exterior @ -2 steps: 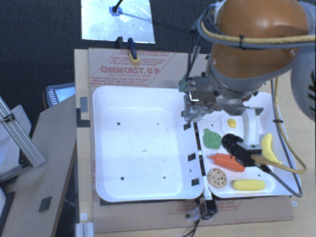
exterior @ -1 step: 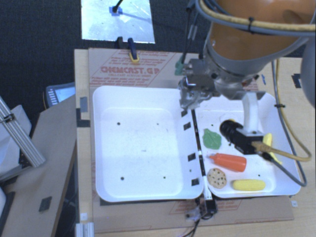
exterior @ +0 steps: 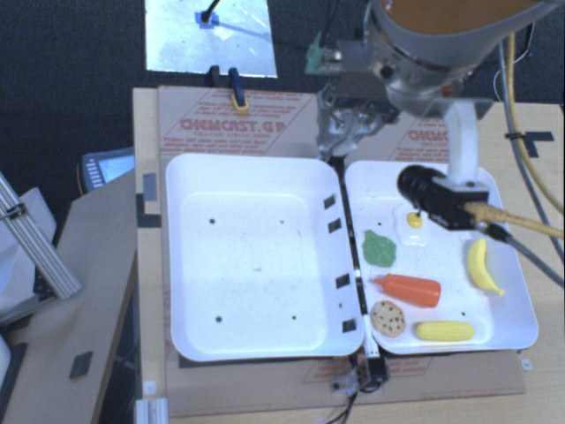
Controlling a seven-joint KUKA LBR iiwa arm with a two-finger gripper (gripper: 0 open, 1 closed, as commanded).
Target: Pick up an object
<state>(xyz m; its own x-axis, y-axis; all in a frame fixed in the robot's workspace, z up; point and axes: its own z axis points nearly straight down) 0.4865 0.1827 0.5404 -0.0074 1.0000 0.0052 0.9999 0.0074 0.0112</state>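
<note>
Nearest the camera we meet the arm itself: its grey body with the orange band looms across the top right of the camera view, and below it the gripper (exterior: 334, 148) hangs over the far edge of the bench, just above the seam where the two white bins meet. It sits behind the back rims of both bins, not inside either one.

Everything worth picking lies in the right bin (exterior: 521, 321), toward us and to the right of the gripper. The closest candidate is the green leafy piece (exterior: 380, 248), near the divider. Just in front of it lies the orange carrot (exterior: 410, 290), its long axis running roughly left to right across the bin. At the near rim sit the round cookie (exterior: 387, 318) and the yellow corn cob (exterior: 444, 330), also lying crosswise. The banana (exterior: 483, 266) rests near the right wall, its length running front to back. A small yellow piece (exterior: 414, 221) lies beside the black unit (exterior: 434, 197) mounted over the bin's rear.

The left bin (exterior: 181, 263) holds nothing to grasp.

We judge the coming move as a shift forward and rightward, then down. We see nothing carried beneath the gripper, and beyond that we cannot tell its state.
</note>
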